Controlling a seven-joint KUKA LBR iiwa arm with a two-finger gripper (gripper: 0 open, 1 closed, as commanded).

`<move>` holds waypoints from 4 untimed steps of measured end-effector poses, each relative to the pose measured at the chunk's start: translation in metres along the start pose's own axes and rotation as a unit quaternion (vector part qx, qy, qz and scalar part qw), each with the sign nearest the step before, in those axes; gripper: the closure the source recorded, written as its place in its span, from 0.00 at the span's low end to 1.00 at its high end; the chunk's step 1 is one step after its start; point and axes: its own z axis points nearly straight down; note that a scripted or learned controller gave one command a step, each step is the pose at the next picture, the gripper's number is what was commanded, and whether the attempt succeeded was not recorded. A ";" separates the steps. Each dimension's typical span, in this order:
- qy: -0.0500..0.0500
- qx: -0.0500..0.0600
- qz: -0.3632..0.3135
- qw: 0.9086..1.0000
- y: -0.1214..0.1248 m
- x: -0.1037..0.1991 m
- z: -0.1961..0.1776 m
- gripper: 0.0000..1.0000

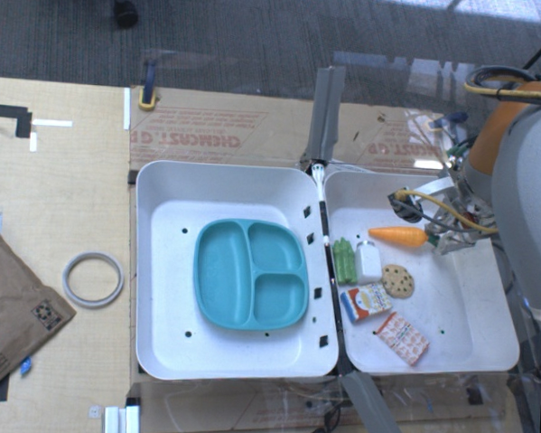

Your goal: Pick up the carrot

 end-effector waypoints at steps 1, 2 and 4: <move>0.002 0.000 -0.040 0.999 0.008 0.017 -0.134 1.00; 0.000 0.000 -0.176 0.984 -0.109 0.033 -0.116 1.00; 0.001 -0.001 -0.545 0.839 -0.237 -0.031 -0.155 1.00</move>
